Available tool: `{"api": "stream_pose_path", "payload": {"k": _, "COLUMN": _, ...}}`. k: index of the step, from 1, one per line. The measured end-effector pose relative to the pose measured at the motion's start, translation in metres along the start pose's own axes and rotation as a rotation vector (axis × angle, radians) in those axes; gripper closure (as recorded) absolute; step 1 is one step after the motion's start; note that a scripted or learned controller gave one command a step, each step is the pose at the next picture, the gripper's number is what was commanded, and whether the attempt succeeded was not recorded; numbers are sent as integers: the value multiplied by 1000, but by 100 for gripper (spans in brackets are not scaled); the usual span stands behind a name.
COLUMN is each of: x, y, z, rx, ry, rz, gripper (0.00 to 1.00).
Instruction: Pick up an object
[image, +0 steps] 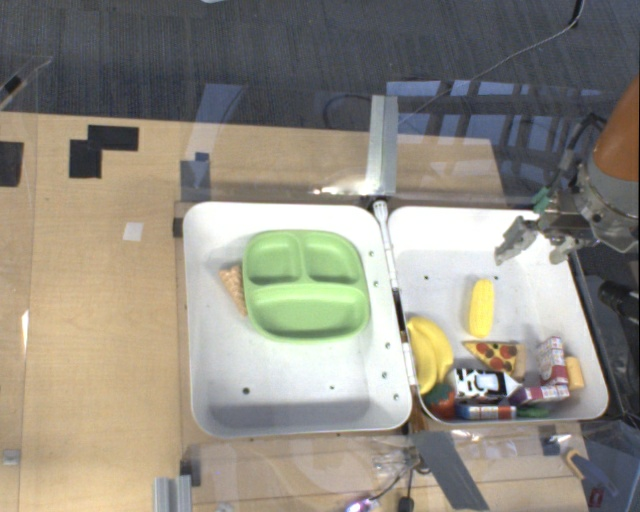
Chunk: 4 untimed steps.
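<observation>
No single target is named, so the likeliest candidate is the yellow corn cob (481, 307), lying alone on bare floor near the middle of the right bin (440, 240), long axis running twelve to six. Its isolation makes it the easiest thing here to close on. At about seven o'clock from it, the banana (430, 352) leans against the divider wall, and from five to six o'clock a crowd packs the bin's near edge: a pizza slice toy (496, 354), a black-and-white piece (479, 383), and small bottles or cans (553, 370), touching or overlapping, probably settled there because the bin tilts or things were dropped there. The gripper (535, 238) hangs at roughly one o'clock from the corn, over the bin's far right corner, its two fingers spread apart and pointing down with nothing between them. The arm enters from three o'clock, the orange band (618, 150) visible above the wrist. At nine o'clock, across the divider, the left bin (210, 330) bears a green divided plate (303, 283) partly covering a tan waffle-like piece (234, 288).
</observation>
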<state>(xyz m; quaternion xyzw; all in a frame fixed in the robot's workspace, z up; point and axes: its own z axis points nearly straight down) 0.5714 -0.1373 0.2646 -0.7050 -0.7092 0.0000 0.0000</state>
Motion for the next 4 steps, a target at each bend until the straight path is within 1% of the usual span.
{"api": "stream_pose_path", "payload": {"k": 1, "x": 7, "y": 33, "z": 82, "rx": 0, "ry": 1, "rz": 239, "gripper": 0}}
{"api": "stream_pose_path", "payload": {"k": 2, "x": -17, "y": 15, "z": 172, "rx": -2, "ry": 1, "rz": 198, "gripper": 0}}
{"api": "stream_pose_path", "payload": {"k": 3, "x": -16, "y": 16, "z": 163, "rx": -3, "ry": 2, "rz": 197, "gripper": 100}}
{"api": "stream_pose_path", "payload": {"k": 4, "x": 50, "y": 51, "z": 54, "rx": -3, "ry": 0, "rz": 223, "gripper": 100}}
